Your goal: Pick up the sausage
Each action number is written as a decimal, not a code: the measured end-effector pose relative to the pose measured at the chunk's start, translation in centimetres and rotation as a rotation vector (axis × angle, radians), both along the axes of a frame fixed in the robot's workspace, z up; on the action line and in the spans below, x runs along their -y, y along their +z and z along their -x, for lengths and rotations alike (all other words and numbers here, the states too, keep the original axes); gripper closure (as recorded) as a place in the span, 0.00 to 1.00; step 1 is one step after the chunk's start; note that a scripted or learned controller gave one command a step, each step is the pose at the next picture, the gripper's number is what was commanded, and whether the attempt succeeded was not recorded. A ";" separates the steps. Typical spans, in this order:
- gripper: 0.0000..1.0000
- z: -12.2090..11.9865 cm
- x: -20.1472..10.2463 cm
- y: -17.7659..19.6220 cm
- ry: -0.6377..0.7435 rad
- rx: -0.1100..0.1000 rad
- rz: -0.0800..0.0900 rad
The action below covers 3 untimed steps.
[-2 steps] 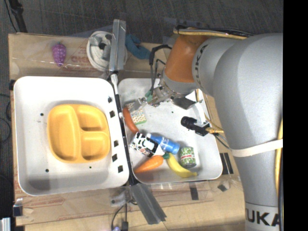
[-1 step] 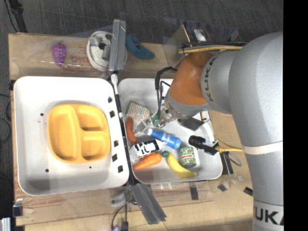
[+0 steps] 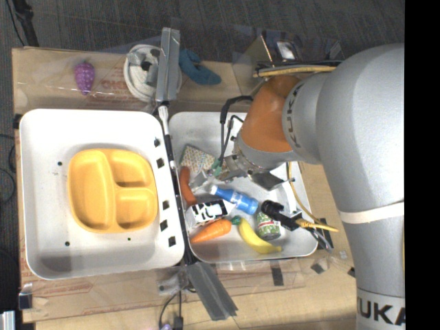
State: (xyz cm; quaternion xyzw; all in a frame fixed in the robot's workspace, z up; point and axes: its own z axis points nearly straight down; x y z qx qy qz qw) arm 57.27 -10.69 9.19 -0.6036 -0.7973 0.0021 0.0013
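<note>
The sausage (image 3: 185, 186), a reddish-brown link, lies lengthwise against the left wall of the right bin (image 3: 302, 247). My gripper (image 3: 214, 176) hangs low over the bin's middle, just right of the sausage's upper end and apart from it. Nothing can be seen held in it. The wrist and the orange band hide the bin's far right part.
Around the sausage lie a patterned cloth (image 3: 197, 159), a blue bottle (image 3: 238, 200), a black-and-white box (image 3: 204, 212), a carrot (image 3: 212, 230), a banana (image 3: 258, 240) and a green can (image 3: 269, 227). The left bin (image 3: 41, 253) holds a yellow divided plate (image 3: 113, 188).
</note>
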 end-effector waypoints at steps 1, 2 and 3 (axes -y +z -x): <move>0.00 -1.3 -0.3 0.1 -0.021 0.005 0.004; 0.00 -1.6 -0.2 0.3 0.099 0.008 0.004; 0.00 -3.5 -0.8 0.1 -0.211 0.004 0.001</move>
